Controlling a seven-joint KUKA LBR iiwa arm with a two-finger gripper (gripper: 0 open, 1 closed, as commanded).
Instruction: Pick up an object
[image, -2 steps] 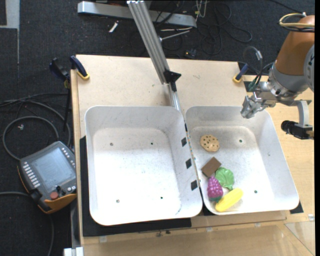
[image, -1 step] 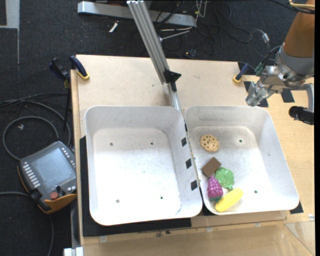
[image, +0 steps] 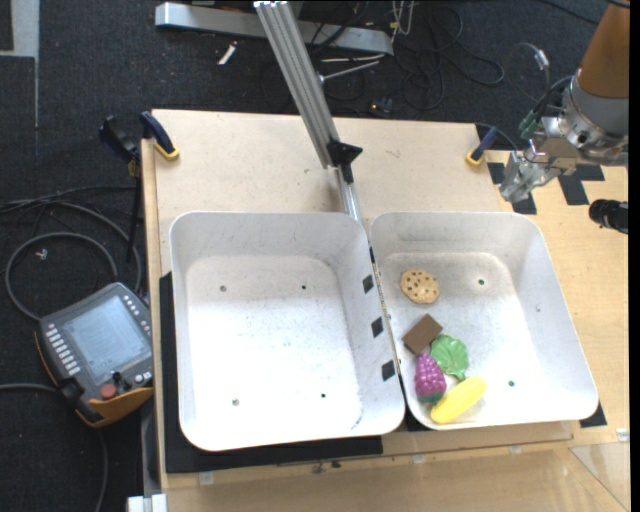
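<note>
Hanging over the far right corner of the bench, the gripper (image: 520, 185) sits outside the right bin (image: 560, 300), just past its back rim, with nothing in its grasp. From where I stand I cannot tell how wide it is set; it is too small and blurred against the dark tape marks on the wood.

Everything it could take lies in that right bin. Nearest is a chocolate-chip cookie (image: 420, 286), lying flat and alone. Farther toward the front, packed along the wall shared with the left bin (image: 270, 330), are a small brown block (image: 423, 333), a green leafy toy (image: 451, 354), a purple bunch of grapes (image: 430, 376) and a yellow piece, perhaps corn or a banana (image: 458, 399). The last four touch or overlap.

The risks, as I judge them: the cookie looks thin and flat, so a descent stopping short would close on air. In the cluster, a finger is likely to land on a neighbour, shoving things aside or pinching two at once. The grapes and brown block lie just beside the dividing wall, which could catch a finger on the way down. The rounded yellow toy could squirt out of a squeeze.
</note>
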